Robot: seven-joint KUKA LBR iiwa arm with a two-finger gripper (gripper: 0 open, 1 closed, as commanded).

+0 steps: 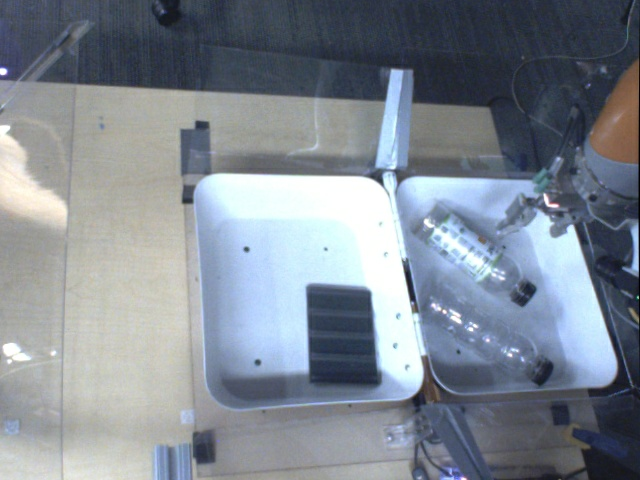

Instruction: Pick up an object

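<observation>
In the right bin [575, 313] lie two clear plastic bottles. One bottle with a patterned label [462, 246] slants across the bin's middle, its dark cap toward the lower right. The other clear bottle [485, 340] lies nearer the front edge, also with a dark cap at its right end. A black ribbed block [342, 334] rests in the left bin [260, 298] near its front right. My gripper [535, 221] hangs over the right bin's back right part, just right of the labelled bottle's base. It is open, with nothing between its fingers.
A metal post [394, 118] stands at the back where the two bins meet. Cables [545, 78] hang behind the right bin. The wooden bench [100, 268] stretches wide to the left of the bins.
</observation>
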